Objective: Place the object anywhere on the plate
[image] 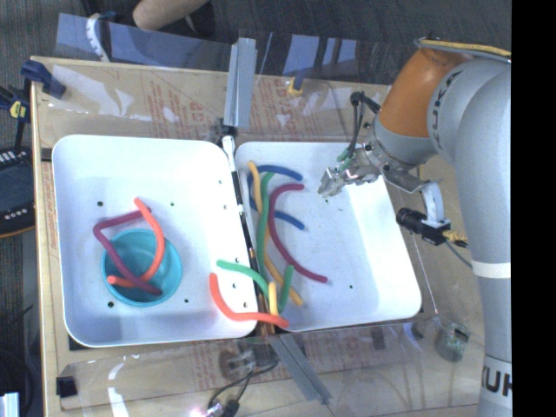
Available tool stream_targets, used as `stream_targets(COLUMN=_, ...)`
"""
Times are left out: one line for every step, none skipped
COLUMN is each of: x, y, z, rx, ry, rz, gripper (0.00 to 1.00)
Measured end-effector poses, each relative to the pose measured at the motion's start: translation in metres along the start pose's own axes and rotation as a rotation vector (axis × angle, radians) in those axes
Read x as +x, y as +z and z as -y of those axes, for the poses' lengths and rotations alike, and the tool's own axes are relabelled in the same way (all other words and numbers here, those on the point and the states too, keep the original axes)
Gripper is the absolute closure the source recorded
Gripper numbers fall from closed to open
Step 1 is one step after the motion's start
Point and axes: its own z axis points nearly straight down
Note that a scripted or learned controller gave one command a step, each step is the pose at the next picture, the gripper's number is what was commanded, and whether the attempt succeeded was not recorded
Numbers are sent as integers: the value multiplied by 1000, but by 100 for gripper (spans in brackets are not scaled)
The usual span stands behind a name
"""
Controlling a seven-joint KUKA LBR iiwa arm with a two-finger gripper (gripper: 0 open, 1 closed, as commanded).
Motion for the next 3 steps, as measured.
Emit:
stream_targets(x=2, y=-10, z=-2, rx=-1, ry=-6, rz=-2, gripper=100)
stream_targets(x=3, y=-21, z=-3, rx=-3, ry=-12, rz=-3, gripper=100)
stream_targets(x=6, y=8, z=36, rx=0, ry=-39, rz=-1, gripper=100)
